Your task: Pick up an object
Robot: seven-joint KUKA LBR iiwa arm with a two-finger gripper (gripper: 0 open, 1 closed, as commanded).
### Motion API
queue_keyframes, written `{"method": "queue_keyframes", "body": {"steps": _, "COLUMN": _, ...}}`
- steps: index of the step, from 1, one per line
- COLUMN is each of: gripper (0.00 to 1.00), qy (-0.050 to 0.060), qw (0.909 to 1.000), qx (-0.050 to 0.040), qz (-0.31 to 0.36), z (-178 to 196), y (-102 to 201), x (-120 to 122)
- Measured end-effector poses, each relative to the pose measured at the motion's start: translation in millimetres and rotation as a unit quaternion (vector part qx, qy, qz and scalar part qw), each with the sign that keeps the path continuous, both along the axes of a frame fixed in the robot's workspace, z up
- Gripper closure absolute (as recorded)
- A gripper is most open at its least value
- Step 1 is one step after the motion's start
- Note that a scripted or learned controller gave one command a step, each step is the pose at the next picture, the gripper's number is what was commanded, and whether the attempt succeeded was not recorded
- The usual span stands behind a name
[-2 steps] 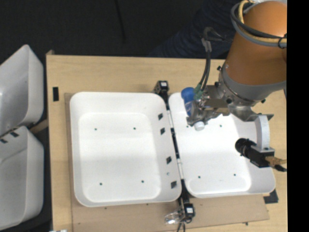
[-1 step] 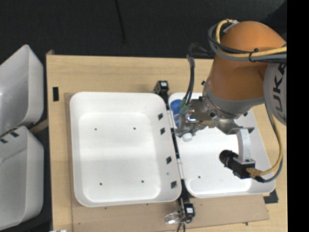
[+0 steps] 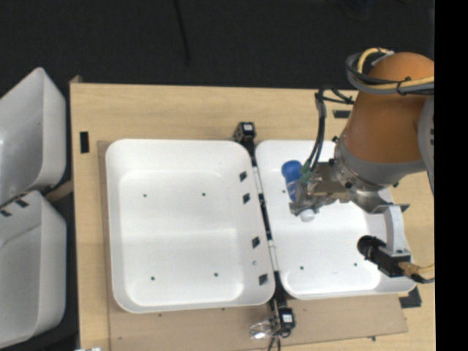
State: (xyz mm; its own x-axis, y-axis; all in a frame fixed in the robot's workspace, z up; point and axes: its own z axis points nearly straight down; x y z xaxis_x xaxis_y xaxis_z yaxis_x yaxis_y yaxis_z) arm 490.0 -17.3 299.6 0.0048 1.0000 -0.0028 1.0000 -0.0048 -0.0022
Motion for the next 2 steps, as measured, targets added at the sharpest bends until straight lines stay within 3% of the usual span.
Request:
{"method": "queue_keyframes", "body": {"steps": 1, "gripper": 1.0, "qy": -0.003, "qw": 1.0, "qx": 0.0013, "qz": 0.004, "z": 22, "y": 26, "x": 37}}
{"method": "queue_keyframes", "body": {"steps": 2, "gripper": 1.0, "qy": -0.002, "qw": 1.0, "qx": 0.0014, "qz": 0.004, "z": 36, "y": 38, "x": 29}}
